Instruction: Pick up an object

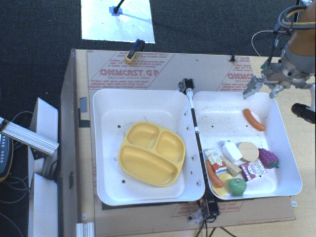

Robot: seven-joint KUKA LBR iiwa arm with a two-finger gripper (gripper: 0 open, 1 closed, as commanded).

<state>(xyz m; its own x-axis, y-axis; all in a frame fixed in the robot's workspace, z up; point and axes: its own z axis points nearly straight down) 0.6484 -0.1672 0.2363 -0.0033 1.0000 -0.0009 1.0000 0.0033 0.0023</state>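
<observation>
My gripper [262, 88] hangs over the far right corner of the right bin [232, 105], open, with nothing between its fingers. Just below and to its left, an orange sausage [254, 120] lies alone on the bin floor. Near the front of the same bin sits a heap of toy food: a white block [230, 150], a tan round piece [248, 151], purple grapes [268, 158], a green apple [237, 186], a carrot [214, 175] and small red-and-white packets [253, 170].
The left bin [106, 107] holds a yellow divided tray [151, 153]. A black clamp strip [194, 127] runs between the two bins. A yellow-handled tool [134, 51] lies on the bench behind the left bin.
</observation>
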